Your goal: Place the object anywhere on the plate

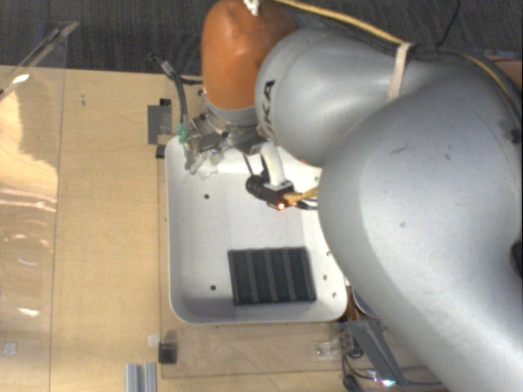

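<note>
- The grey KUKA arm (409, 178) reaches in from the right, its bulky rounded links spread across the right side of the camera view.
- An orange band (237, 51) sits above the wrist, at top centre.
- Below it, the metal two-finger gripper (200, 149) points down-left (too small and cluttered to judge its state).
- A yellowish cable (343, 19) runs along the arm's upper link.
</note>
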`<state>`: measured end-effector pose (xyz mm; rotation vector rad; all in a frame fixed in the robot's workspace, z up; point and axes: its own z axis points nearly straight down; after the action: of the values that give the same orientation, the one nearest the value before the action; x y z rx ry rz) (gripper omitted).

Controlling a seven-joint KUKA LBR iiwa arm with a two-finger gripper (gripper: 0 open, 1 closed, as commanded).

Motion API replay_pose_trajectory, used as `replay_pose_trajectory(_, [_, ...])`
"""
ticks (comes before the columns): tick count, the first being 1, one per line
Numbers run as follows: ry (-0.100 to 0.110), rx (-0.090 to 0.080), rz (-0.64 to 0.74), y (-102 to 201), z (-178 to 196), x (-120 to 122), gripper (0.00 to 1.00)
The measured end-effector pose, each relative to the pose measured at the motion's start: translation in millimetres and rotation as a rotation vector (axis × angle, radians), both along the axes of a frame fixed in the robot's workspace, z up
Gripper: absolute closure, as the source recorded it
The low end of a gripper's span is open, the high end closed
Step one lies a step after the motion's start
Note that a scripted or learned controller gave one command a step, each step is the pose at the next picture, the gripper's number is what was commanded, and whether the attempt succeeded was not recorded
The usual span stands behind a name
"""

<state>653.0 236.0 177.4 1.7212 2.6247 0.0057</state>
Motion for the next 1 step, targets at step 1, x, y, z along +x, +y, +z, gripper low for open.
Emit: replay_pose_trajectory(1, [0.001,-0.001,0.485,-10.5,-62.1,-81.5,1.0])
